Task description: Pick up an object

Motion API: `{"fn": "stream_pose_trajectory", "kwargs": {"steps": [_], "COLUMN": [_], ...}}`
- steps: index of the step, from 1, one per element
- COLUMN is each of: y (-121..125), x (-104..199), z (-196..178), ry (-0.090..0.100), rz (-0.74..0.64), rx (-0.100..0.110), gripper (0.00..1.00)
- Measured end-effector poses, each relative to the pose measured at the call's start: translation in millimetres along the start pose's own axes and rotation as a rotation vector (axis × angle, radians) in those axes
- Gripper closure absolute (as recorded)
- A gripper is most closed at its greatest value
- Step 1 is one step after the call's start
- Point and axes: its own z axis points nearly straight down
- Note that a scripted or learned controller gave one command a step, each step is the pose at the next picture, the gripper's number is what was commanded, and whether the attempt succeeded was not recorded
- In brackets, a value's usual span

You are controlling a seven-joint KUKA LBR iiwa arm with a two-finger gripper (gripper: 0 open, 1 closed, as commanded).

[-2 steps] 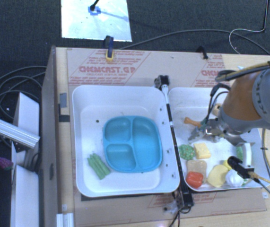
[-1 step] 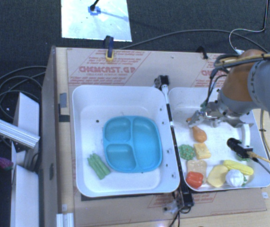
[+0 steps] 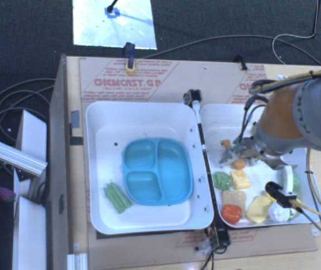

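pincer low in right bin, grip state unclear, partly hidden by wrist | orange piece just below it, yellow block beyond | risk: crowded toys, tips may nudge neighbours, miss grasp

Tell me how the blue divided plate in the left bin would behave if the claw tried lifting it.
The blue divided plate looks like rigid moulded plastic, so probably stiff and light. Its low, smooth rim may slip from a pinch. Lying flat and wide in the left bin, it seems unlikely to roll or tip.
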Motion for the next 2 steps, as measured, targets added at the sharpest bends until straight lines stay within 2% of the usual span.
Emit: {"fn": "stream_pose_trajectory", "kwargs": {"steps": [1,2], "y": [1,-36], "x": [0,61], "z": [-11,-101], "ry": [-0.001,0.001], "rz": [-0.001,-0.003], "rx": [-0.003,-0.003], "gripper": [1.00,1.00]}}
